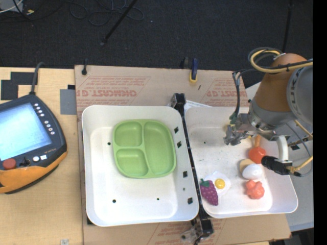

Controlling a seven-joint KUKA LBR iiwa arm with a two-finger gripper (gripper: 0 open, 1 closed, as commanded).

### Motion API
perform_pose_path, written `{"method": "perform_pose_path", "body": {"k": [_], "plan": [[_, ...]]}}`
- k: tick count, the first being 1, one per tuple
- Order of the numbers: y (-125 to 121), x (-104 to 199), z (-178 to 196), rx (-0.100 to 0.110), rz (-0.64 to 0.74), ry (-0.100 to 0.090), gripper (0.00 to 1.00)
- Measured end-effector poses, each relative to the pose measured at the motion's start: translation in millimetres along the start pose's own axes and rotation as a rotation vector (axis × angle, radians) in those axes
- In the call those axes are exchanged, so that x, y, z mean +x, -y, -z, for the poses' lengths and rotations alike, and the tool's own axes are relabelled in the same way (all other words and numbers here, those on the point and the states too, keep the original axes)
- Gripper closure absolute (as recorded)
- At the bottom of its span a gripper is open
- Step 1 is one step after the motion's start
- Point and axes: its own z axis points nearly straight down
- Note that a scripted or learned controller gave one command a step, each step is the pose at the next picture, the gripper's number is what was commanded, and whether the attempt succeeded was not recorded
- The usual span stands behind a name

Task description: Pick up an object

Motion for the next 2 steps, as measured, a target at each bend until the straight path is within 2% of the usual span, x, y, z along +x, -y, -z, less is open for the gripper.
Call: {"method": "perform_pose_path", "body": {"k": [1, 2], "plan": [[-2, 2, 62, -0.001, 0.008, 0.000, 1.00], [-2, 0, 88, 0.000, 0.007, 0.000, 1.00]]}}
